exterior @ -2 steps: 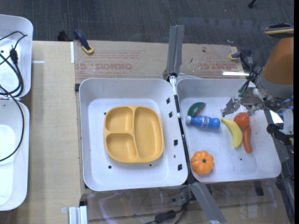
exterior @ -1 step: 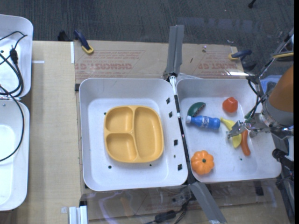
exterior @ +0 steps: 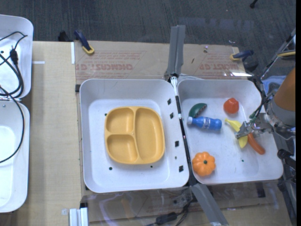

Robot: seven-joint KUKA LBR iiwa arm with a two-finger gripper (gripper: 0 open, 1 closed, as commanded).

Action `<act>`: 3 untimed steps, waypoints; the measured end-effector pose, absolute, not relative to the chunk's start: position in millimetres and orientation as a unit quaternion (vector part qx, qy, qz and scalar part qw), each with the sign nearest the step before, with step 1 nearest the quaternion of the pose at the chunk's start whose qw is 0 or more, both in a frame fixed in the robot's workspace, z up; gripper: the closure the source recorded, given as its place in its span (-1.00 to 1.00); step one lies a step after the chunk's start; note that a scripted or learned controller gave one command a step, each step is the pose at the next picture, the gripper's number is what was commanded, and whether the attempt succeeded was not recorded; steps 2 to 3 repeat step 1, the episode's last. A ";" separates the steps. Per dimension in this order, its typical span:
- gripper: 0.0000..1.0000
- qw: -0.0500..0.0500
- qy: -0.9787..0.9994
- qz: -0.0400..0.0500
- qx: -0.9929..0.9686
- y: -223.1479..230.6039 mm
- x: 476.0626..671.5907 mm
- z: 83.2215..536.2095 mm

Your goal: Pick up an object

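the gripper [exterior: 243, 133] is reaching in from the right edge & sitting low in the right bin [exterior: 221, 171], its fingers [exterior: 241, 134] resting on the yellow banana [exterior: 236, 128] beside the orange carrot [exterior: 256, 144]; can't tell how far open they are or if they're gripping anything. blue bottle [exterior: 205, 122], green item [exterior: 197, 109], red ball [exterior: 231, 106] & pumpkin [exterior: 203, 164] are lying further left in that bin, w/ the yellow tray [exterior: 134, 135] lying in the left bin [exterior: 94, 140].

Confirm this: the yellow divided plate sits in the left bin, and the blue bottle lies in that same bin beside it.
Wrong on the bottle. The camera view shows the yellow divided plate in the left bin, as stated, but the blue bottle lies in the right bin, between the dark green object and the small orange pumpkin.
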State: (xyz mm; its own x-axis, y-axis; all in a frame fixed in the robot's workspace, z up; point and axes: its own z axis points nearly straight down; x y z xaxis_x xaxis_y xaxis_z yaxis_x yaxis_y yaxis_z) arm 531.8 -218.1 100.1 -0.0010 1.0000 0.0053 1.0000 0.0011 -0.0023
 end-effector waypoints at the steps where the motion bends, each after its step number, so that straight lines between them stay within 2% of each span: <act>1: 1.00 0.000 -0.707 0.001 -0.707 -88.6 565.0 190.9; 3: 1.00 0.000 -0.707 0.001 -0.707 -88.6 565.0 190.9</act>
